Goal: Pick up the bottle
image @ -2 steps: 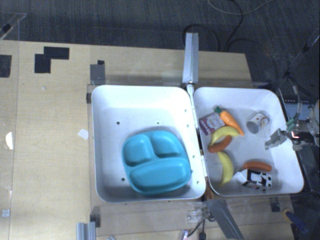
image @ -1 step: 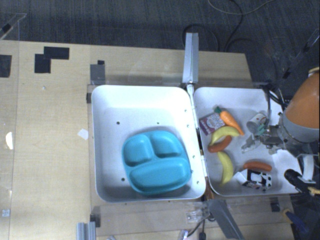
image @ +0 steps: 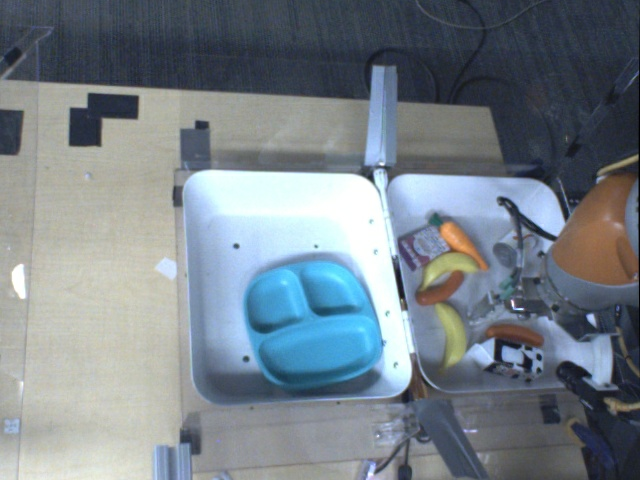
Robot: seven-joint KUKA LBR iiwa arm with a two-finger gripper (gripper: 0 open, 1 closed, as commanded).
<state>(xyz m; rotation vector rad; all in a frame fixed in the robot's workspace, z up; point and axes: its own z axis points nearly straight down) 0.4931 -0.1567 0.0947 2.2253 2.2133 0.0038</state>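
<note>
My gripper (image: pixel 506 302) hangs low over the right bin (image: pixel 545 190), in its right half, on the grey arm with the orange band (image: pixel 604 226). A pale, clear-looking thing (image: pixel 505 255) lies just behind the gripper; it may be the bottle, but its shape is too blurred to tell. Directly in front of the gripper lie a red-orange sausage (image: pixel 515 335) and a small black-and-white thing (image: pixel 515 364). Nothing shows plainly in the gripper's grasp.
The right bin also holds a carrot (image: pixel 463 240), two bananas (image: pixel 449 266) (image: pixel 454 334), a second sausage (image: pixel 440 287) and a dark red packet (image: pixel 422 242). A blue divided plate (image: pixel 312 321) lies in the left bin (image: pixel 270 203).
</note>
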